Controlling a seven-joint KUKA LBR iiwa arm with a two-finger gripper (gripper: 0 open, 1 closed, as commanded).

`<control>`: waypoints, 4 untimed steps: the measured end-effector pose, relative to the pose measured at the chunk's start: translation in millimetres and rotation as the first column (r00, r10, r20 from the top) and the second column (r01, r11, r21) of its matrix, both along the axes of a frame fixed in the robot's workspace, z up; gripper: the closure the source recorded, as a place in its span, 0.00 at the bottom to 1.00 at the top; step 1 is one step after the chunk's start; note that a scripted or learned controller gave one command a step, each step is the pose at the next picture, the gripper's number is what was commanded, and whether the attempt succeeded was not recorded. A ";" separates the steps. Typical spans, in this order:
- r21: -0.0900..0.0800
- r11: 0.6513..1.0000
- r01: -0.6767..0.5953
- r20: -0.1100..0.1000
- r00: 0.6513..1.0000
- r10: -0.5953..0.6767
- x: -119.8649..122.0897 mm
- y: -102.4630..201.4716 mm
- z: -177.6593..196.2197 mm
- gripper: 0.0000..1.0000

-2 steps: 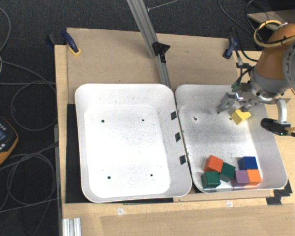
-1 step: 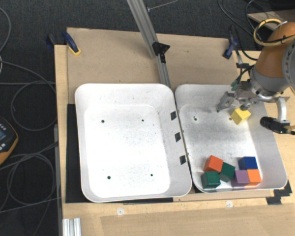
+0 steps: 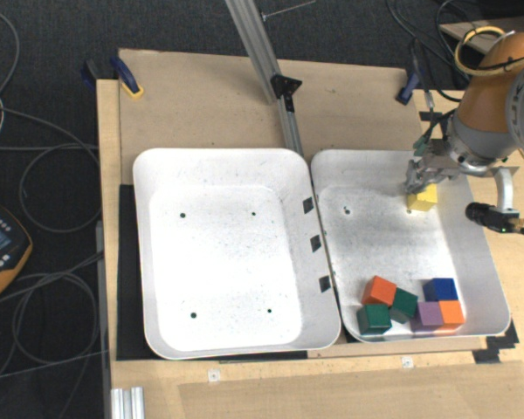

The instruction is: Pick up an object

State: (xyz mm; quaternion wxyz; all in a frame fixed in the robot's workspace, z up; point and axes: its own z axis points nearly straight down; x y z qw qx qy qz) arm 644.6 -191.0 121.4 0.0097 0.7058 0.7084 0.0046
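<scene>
The gripper sits over a yellow block near the right bin's far side. Whether it grips the block, I cannot tell. Next seems a lift, to check the hold.

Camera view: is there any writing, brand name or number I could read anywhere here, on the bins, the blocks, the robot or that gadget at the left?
None can be read.
Handheld device at the left edge: its screen glows blue, but whatever is on it is too small and blurred to read.
Blocks in the right bin: plain coloured faces, no marks.
Arm and hand: no label legible.
</scene>
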 end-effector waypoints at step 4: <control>0.009 1.000 -0.002 -0.021 1.000 0.002 -5.1 47.2 146.0 1.00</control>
